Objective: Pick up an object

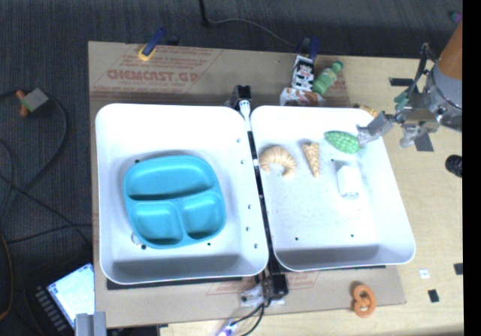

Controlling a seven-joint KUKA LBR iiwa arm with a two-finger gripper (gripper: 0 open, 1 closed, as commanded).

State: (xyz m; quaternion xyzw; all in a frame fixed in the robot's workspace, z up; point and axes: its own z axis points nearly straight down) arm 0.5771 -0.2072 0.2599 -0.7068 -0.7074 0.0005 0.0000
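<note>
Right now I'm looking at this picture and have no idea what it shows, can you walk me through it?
One camera looks down at a slant on a workbench with two shallow white bins. The grey and orange thing at the right edge is a robot arm, and its gripper sits over the right bin's top right corner, close to a green toy. That bin also holds a croissant, a small cone and a white piece. The left bin holds a blue divided tray. I can't see anything between the gripper's fingers.
</note>
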